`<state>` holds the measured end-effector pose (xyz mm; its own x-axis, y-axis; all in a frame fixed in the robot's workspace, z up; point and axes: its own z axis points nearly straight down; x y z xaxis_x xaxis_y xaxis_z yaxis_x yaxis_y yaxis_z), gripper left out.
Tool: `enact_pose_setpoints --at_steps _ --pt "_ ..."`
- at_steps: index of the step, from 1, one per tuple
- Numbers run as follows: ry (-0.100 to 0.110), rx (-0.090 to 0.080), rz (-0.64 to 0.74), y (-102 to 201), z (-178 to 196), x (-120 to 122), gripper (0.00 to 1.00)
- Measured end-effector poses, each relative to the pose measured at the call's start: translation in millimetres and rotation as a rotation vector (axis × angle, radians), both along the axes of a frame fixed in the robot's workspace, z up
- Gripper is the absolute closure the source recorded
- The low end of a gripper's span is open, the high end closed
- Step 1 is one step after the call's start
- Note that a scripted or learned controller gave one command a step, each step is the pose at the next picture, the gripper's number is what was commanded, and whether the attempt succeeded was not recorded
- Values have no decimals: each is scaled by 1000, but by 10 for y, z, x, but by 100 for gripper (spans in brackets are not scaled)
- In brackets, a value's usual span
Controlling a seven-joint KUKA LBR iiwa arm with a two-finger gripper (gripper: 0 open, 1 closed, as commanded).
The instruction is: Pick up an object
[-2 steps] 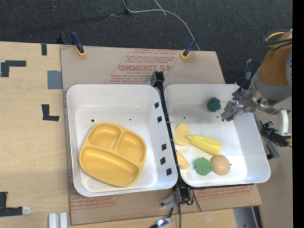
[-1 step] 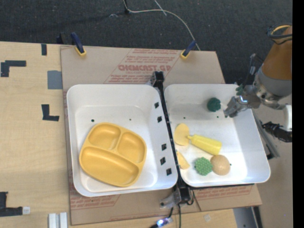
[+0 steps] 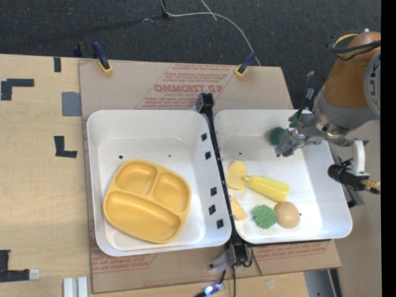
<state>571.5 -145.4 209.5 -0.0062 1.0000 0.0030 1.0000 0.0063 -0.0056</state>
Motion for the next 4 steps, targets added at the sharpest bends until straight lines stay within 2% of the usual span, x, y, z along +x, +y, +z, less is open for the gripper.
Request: enact_pose_setpoints --at_steps 1,2,3,4 --pt "0 0 0 501 94 -138 100" --pt "1 -1 0 983 64 -163 100" --pt "2 -2 1 1555 105 -383 100" --pt "2 -2 1 2134 4 -487 100"
